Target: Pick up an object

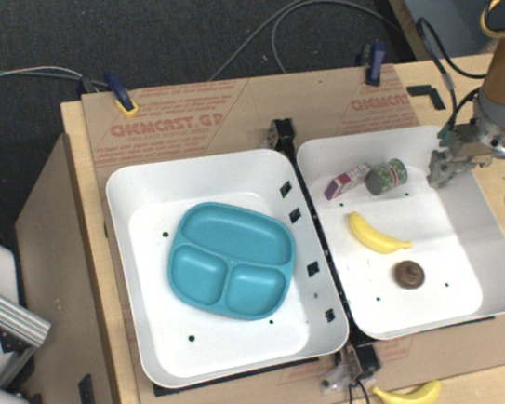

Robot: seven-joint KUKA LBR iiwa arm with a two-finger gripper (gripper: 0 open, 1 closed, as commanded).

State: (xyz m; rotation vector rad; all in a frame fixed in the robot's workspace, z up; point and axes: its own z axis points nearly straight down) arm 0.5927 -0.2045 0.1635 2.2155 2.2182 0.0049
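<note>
The right bin (470,239) holds a yellow banana (376,232) near its middle, a brown chocolate donut (408,274) below it, a small green can (386,175) lying on its side and a pink-and-white packet (347,180) to the can's left. My gripper (447,166) hangs at the bin's upper right, just right of the can and apart from it. Nothing shows between its fingers.
The left bin (148,287) holds a blue divided plate (231,259). A second banana (411,396) lies outside on the bench's front edge. Clamps and cables sit along the cardboard's far edge.
</note>
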